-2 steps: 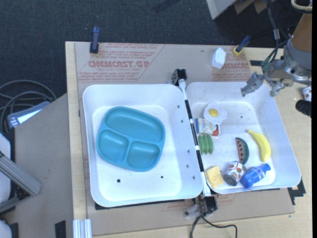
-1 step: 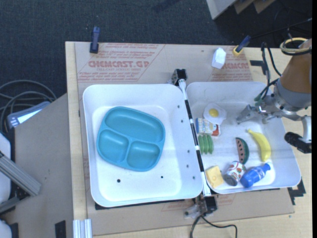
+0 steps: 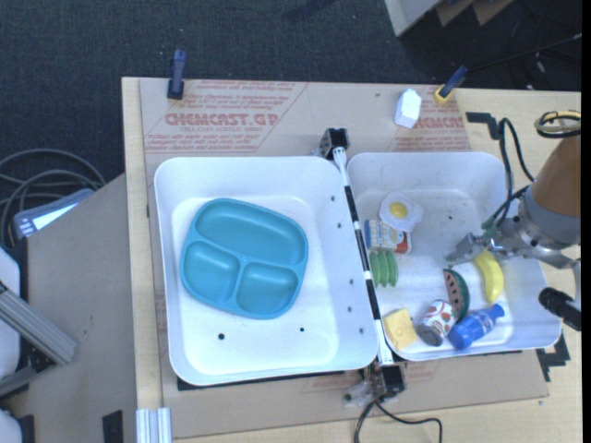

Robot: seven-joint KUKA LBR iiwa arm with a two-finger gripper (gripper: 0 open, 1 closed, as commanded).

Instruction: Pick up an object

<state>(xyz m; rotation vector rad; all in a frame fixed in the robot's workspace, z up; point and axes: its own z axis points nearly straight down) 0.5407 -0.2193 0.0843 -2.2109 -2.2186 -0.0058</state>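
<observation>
Where the gripper reaches, fingers unclear.

A single fixed camera looks down at a slant from above the table, far enough to take in both white bins side by side.

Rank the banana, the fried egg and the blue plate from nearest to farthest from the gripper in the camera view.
1. Banana, right beside the gripper.
2. Fried egg, at the right bin's far left.
3. Blue plate, in the left bin.
</observation>
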